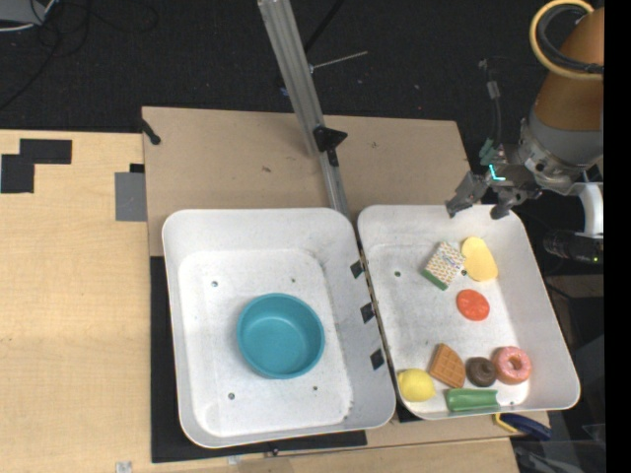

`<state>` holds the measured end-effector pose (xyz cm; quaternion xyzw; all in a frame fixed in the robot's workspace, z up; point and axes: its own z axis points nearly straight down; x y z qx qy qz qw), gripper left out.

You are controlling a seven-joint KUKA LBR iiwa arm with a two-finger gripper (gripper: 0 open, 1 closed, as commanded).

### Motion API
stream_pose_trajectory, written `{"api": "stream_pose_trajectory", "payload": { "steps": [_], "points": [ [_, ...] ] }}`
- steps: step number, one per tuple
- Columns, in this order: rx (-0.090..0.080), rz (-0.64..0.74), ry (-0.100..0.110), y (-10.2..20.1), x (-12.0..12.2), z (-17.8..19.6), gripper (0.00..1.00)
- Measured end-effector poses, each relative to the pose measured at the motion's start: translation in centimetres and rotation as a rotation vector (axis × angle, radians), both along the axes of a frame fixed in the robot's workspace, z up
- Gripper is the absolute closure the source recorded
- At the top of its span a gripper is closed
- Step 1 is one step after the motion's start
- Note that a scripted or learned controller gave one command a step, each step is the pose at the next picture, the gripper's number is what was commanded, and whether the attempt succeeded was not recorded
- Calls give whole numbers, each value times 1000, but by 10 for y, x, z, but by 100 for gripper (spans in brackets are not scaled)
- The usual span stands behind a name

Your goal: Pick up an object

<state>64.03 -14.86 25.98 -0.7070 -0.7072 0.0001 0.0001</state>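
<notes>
Dark floor behind tabletop (79, 264). Gripper (486, 197) with fingers apart, holding nothing, at twelve o'clock of right bin (394, 235); yellow toy (479, 258) just below. Risk: striking bin rim, closing beside it.

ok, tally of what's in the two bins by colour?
Left bin:
Teal: 1, bowl

Right bin:
Yellow: 2, oval piece, lemon-like piece
Red: 1, disc
Pink: 1, donut
Brown: 1, donut
Tan: 1, waffle
Green: 1, bar
Multicolour: 1, patterned block

Total: 9
</notes>
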Motion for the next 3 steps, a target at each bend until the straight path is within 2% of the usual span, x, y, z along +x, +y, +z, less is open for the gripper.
{"api": "stream_pose_trajectory", "payload": {
  "steps": [1, 3],
  "points": [
    [0, 0, 0, 0, 0, 0, 0],
    [0, 1, 4, 8, 1, -100, 0]
  ]
}}
